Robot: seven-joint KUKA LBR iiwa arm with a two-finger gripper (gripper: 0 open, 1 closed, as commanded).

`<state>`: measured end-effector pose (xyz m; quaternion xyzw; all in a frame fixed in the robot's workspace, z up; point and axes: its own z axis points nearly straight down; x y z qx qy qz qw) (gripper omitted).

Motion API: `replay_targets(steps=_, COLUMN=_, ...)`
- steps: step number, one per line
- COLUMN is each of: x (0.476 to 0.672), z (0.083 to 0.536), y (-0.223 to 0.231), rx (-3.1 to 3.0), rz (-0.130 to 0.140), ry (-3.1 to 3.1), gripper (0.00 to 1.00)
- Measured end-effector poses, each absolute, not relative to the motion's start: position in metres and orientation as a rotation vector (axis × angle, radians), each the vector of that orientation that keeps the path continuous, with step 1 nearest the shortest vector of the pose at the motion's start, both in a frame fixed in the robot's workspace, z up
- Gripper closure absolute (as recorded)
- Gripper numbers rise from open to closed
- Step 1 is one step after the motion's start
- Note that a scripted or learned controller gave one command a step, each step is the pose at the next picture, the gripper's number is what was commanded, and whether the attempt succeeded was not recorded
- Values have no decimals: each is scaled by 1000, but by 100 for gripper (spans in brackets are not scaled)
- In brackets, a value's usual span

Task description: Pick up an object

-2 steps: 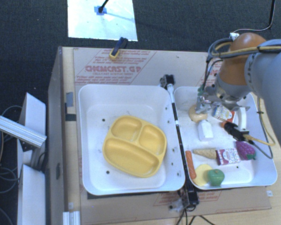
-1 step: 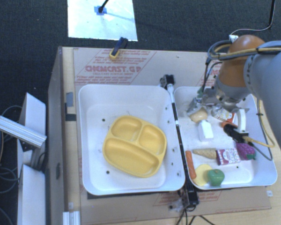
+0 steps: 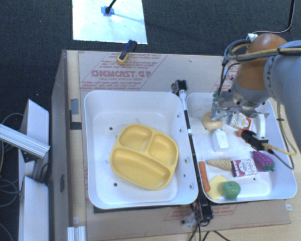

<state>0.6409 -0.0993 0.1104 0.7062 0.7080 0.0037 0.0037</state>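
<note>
Over the right bin (image 3: pixel 283 182), near its top, the gripper (image 3: pixel 221 109) hangs low. I cannot tell how it is set. A tan, bread-like lump (image 3: pixel 211 122) lies just beside it, at about seven o'clock.

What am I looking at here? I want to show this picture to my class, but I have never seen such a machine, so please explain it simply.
One camera looks down at a slant on a bench with two white bins. The grey and orange shape at the right is a robot arm; its gripper hangs low over the right bin. That bin holds toy food: a beige piece beside the gripper, a white block, a carrot, a cone, purple grapes and a green apple. The left bin holds a yellow divided tray. Whether anything is gripped cannot be told.
</note>
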Motion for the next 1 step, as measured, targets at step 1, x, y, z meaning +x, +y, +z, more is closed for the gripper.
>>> replay_targets(steps=1, x=641, z=110, y=-99, rx=2213, rz=12, ry=2219, gripper=0)
